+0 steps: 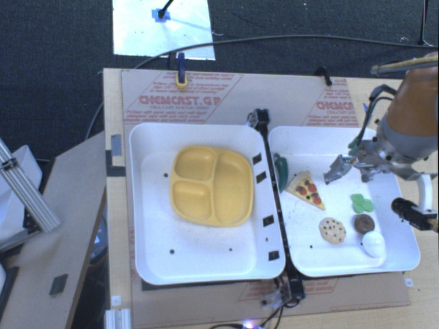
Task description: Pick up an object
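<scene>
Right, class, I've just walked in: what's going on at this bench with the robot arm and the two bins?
A grey robot arm with an orange band reaches in from the right, its gripper hovering over the right bin. Nothing is visibly held. That bin holds toy food: a pizza slice nearest the gripper, a green pepper by the divider, a chip cookie, a green leafy piece, a brown cookie and a white egg. The left bin holds a yellow divided plate. No object has been picked up yet.

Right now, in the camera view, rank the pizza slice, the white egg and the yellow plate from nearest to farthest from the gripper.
1. Pizza slice: right bin, just below-left of the gripper.
2. White egg: right bin's near right corner.
3. Yellow plate: left bin, across the divider.
</scene>
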You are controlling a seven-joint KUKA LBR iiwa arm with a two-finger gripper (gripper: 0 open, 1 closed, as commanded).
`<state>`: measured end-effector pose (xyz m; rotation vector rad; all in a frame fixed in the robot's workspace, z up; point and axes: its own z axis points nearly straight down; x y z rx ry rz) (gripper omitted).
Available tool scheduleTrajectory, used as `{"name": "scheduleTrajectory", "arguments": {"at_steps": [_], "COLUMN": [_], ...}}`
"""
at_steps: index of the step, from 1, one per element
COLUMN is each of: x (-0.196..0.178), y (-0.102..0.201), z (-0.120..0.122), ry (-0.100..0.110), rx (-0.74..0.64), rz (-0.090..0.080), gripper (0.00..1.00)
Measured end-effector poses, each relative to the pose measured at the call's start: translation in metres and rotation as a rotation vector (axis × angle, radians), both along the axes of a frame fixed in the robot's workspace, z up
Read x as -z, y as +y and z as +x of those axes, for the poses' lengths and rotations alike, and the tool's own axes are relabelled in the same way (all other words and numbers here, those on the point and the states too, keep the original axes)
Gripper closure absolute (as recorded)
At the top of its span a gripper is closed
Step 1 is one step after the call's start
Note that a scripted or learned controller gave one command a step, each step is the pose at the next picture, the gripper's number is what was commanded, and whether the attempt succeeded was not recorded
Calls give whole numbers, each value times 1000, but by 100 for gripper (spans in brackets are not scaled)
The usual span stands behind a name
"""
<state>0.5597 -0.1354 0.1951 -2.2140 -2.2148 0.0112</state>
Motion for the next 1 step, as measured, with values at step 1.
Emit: {"name": "scheduleTrajectory", "arguments": {"at_steps": [1], "x": [-7], "y": [0], "z": [3], "ry": [-13], "rx": [-3], "rz": [-2], "gripper": [0]}}
